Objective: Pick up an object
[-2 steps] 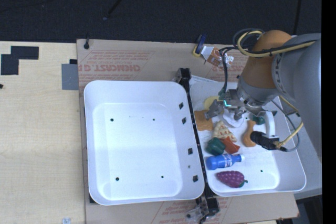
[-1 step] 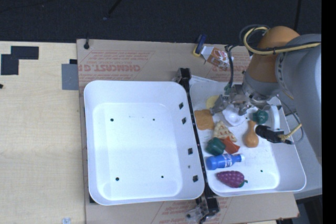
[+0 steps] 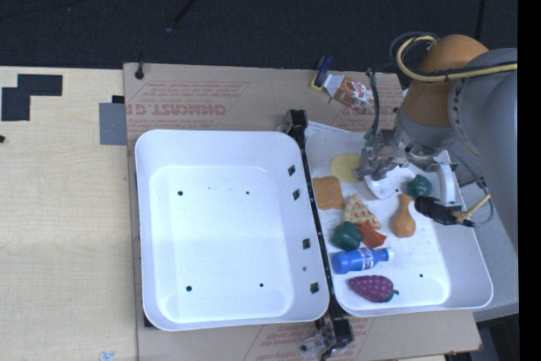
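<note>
1. We see the gripper (image 3: 378,167) low in the right bin (image 3: 473,283), beside the yellow disc (image 3: 343,166); whether it is clenched or released, we cannot tell.
2. Risk: crowded neighbours, such as the bread slice (image 3: 328,192), may deflect the grasp.

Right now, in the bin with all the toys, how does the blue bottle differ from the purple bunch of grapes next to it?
The blue bottle is smooth and long, lying on its side with a white cap pointing right; the purple grapes are bumpy and oval. The bottle lies farther from the bin's near edge, touching a green toy; the grapes lie nearer that edge. Both rest in the right bin, away from the gripper.
</note>
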`<state>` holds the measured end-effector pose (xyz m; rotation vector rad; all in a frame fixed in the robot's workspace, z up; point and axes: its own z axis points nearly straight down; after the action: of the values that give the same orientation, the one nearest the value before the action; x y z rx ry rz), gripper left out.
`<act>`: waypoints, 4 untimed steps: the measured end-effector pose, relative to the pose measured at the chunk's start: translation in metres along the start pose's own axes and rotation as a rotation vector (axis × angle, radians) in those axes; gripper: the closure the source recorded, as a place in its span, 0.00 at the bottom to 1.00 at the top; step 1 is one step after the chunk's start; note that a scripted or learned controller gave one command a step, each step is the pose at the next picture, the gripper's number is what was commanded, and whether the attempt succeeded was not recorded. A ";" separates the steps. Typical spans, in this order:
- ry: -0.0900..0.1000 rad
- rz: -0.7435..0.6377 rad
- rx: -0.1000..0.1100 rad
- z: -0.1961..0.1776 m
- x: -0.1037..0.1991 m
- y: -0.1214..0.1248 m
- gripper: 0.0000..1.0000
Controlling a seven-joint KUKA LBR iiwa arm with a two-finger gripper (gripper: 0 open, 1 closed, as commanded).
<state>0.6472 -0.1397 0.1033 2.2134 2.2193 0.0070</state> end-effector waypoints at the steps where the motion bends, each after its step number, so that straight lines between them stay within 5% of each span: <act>1: 0.001 0.001 0.003 -0.007 -0.020 -0.001 1.00; 2: 0.002 0.006 0.008 -0.069 -0.015 -0.030 1.00; 3: -0.001 -0.001 -0.007 -0.324 0.020 -0.003 1.00; 4: 0.005 -0.001 0.023 -0.216 0.074 -0.054 1.00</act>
<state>0.5914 -0.0657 0.3188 2.2264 2.2351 -0.0129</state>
